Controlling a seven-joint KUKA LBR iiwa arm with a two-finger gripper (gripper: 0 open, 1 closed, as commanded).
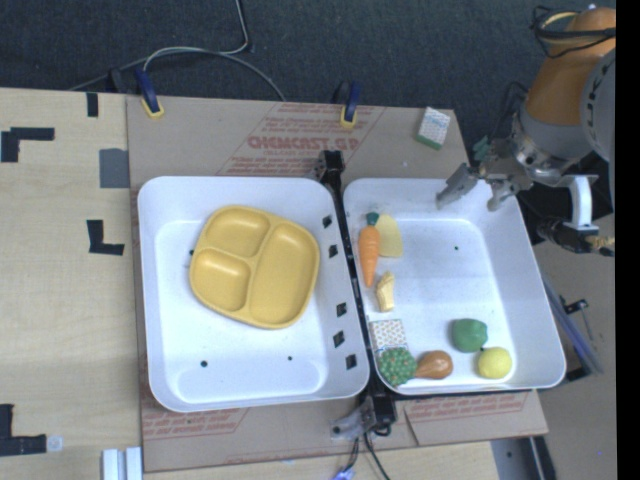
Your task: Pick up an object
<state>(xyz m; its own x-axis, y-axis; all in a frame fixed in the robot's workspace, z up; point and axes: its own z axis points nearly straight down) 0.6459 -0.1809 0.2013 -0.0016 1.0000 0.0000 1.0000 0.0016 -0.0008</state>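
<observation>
The right bin (500,268) holds several toy foods. A carrot (368,251) and a pale yellow piece (388,236) lie by its left wall, with a small yellow wedge (384,291) below them. Along the near side sit a checkered square (387,331), a green broccoli (397,365), a brown pear-like piece (434,365), a green pepper (467,333) and a yellow lemon (494,362). My gripper (473,192) hangs over the bin's far right corner, open, with nothing between its fingers (450,189).
The left bin (165,298) carries a yellow divided plate (254,265). A small green-and-white box (434,126) lies on the cardboard behind the right bin. Clamps (349,102) and cables run along the far edge of the bench.
</observation>
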